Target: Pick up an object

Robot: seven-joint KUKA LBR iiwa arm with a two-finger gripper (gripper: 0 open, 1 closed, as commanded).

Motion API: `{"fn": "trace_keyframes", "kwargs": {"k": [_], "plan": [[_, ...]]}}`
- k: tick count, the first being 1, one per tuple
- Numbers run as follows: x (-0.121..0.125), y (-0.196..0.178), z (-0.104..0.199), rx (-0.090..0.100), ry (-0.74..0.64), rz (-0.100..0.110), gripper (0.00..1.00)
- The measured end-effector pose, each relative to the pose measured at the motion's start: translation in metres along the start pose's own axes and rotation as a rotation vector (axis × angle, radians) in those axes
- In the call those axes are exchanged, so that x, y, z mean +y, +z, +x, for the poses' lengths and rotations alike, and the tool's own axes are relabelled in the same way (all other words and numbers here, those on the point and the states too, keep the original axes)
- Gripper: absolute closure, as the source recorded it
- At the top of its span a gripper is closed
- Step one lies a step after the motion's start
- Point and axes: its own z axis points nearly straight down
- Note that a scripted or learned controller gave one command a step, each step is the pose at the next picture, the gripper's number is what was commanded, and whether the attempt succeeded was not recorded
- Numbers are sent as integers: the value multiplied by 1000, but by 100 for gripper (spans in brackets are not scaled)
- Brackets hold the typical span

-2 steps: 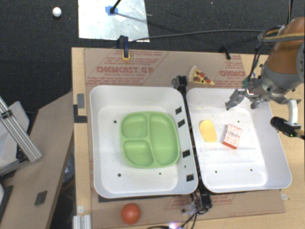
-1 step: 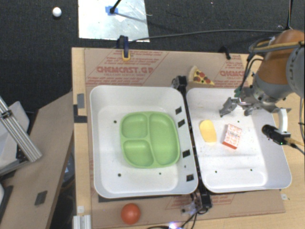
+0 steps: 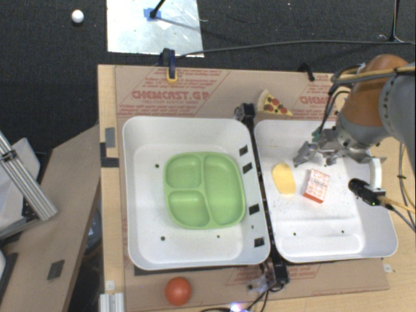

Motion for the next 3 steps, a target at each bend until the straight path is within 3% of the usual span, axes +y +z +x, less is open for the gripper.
{"fn": "trace_keyframes", "kwargs": {"k": [1,3], "plan": [[1,-12,0,-1,0,-4,100],[3,-119,-3,-1,-3,-6,100]]}}
